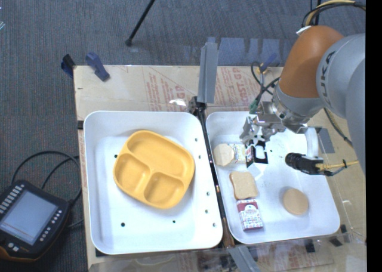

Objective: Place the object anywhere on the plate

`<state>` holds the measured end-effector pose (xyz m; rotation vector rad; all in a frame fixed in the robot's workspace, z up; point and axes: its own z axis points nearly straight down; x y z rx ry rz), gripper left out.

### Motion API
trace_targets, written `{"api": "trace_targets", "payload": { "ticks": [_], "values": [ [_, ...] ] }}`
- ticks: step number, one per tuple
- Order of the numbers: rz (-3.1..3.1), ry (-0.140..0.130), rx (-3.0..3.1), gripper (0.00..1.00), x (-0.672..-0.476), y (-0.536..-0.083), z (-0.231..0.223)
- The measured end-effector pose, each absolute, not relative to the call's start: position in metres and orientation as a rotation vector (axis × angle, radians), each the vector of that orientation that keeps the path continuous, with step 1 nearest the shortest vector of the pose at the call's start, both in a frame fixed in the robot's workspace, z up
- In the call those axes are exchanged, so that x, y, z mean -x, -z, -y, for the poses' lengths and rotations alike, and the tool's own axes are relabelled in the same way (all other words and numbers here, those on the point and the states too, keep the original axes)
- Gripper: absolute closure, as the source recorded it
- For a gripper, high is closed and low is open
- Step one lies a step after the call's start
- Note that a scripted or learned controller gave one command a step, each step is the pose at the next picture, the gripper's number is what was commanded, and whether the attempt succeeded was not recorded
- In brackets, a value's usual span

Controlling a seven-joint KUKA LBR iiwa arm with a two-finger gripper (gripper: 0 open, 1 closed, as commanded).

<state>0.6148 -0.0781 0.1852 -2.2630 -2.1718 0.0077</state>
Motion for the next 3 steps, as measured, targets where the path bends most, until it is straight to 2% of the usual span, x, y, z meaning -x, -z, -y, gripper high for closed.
{"api": "trace_targets", "payload": {
  "ticks": [1, 2, 3],
  "values": [
    [2.421, -0.004, 1.996, 1.0, -0.643, -0.185, -0.006],
    [2.591, -0.006, 1.769, 1.0, -0.615, -0.189, -0.107],
    [2.591, -0.005, 1.77, 0.0, -0.615, -0.189, -0.107]
  ]
}}
